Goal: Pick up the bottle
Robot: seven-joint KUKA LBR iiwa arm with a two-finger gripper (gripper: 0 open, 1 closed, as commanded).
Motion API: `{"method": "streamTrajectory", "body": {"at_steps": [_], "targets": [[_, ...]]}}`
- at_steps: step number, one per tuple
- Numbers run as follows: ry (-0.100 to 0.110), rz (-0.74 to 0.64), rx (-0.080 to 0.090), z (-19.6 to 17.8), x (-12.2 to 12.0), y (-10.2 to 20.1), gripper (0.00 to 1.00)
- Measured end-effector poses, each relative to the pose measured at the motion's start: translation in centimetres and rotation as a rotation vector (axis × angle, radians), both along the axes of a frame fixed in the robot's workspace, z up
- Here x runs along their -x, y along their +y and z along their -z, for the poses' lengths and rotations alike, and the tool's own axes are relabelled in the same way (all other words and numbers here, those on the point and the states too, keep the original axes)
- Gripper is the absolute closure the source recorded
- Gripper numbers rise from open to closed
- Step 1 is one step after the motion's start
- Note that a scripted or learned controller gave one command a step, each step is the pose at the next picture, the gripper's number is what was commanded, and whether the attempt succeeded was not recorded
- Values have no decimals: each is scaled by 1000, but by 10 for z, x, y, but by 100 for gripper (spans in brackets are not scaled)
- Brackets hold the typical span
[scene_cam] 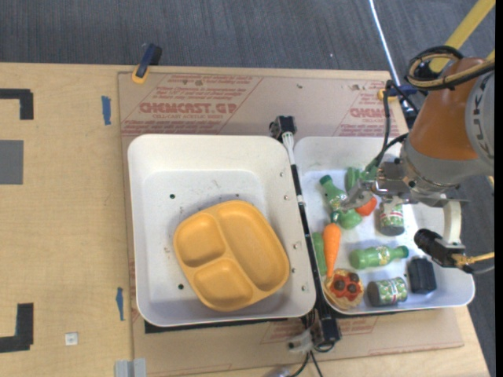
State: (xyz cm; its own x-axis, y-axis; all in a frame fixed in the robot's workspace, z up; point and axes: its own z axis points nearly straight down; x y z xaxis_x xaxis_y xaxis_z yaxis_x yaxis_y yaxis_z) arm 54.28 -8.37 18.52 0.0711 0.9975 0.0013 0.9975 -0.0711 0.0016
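Hand (363, 185) over right bin, bottle (378, 255) below

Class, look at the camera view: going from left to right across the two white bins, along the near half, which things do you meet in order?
Yellow divided plate → carrot → green bottle lying on its side → black block.

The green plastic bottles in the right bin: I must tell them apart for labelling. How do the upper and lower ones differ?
The upper green plastic bottle lies at a slant near the gripper; the lower green plastic bottle lies almost crosswise, apart from it. The upper touches other toys; the lower lies free beside the orange toy carrot. Both lie in the right white bin.
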Motion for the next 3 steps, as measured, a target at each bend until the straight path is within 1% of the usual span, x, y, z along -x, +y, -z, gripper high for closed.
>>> {"method": "streamTrajectory", "body": {"at_steps": [1, 2, 3], "targets": [[5, 119, 1, 72, -28, -12, 0], [-2, 373, 1, 96, -64, -10, 0], [2, 372, 6, 86, -63, -12, 100]]}}
